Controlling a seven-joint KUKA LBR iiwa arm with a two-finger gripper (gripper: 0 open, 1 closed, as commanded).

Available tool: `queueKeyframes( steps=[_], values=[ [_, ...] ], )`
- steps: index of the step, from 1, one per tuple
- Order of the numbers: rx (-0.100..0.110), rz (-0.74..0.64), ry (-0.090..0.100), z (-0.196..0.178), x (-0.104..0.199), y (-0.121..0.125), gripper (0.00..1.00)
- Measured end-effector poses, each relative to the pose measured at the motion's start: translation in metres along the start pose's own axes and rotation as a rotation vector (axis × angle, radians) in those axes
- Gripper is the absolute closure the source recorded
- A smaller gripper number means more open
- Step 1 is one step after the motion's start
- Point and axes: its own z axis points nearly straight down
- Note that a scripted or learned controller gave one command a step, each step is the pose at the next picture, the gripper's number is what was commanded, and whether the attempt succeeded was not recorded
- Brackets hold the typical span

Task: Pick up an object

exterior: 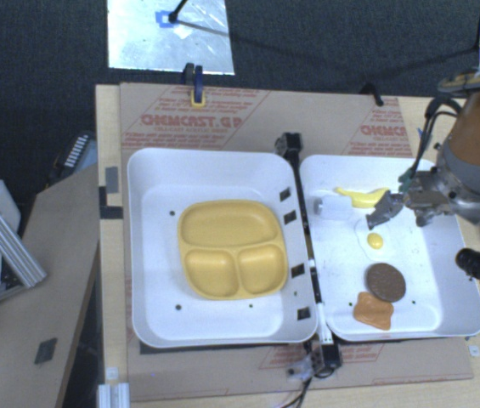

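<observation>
Just right of the yellow banana [360,196] in the right bin [460,313], the gripper [403,209] hovers, poised for picking; I cannot tell its state.

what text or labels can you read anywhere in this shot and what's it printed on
"CHEMCAST GP", red print on the brown protective sheet under the bins, behind the left bin.
The same red print repeats behind the right bin near; too blurred to read with confidence.
Smaller red lines around both: too small to read.
</observation>
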Motion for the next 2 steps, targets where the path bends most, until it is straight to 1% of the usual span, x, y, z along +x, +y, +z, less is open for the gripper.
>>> queueKeyframes(
  steps=[1, 2],
  values=[
    [-0.011, -0.002, -0.002, -0.005, 0.0, 0.002, 0.0],
    [-0.006, 0.0, -0.001, 0.053, -0.009, 0.002, 0.0]
  ],
)
